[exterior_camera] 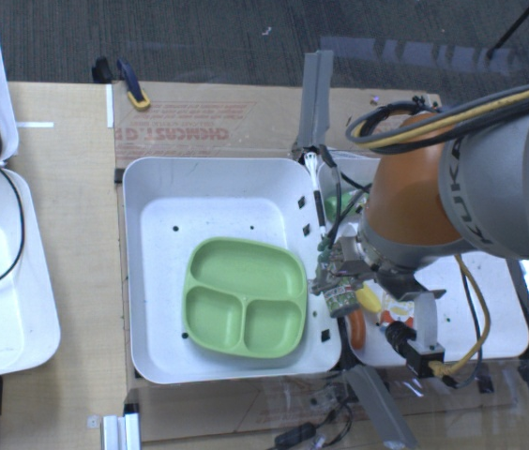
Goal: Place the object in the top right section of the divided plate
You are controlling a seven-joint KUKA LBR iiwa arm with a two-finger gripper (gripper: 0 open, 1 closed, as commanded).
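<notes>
A light green divided plate [246,296] lies in the left white bin [152,251], toward its front right, with one long section at the back and two smaller sections at the front. My gripper [340,293] hangs under the grey and orange arm [415,200], just over the wall between the two bins and right of the plate. A yellow object [370,299] and a red-orange object [356,328] lie in the right bin directly beside and below the gripper. The view does not show any object held by it. All three plate sections look bare.
The right bin [490,331] is largely covered by the arm and its cables. Something green [334,204] lies at that bin's back left. A grey post [317,97] stands behind the bins. White bench fittings with a black cable [2,242] sit at far left.
</notes>
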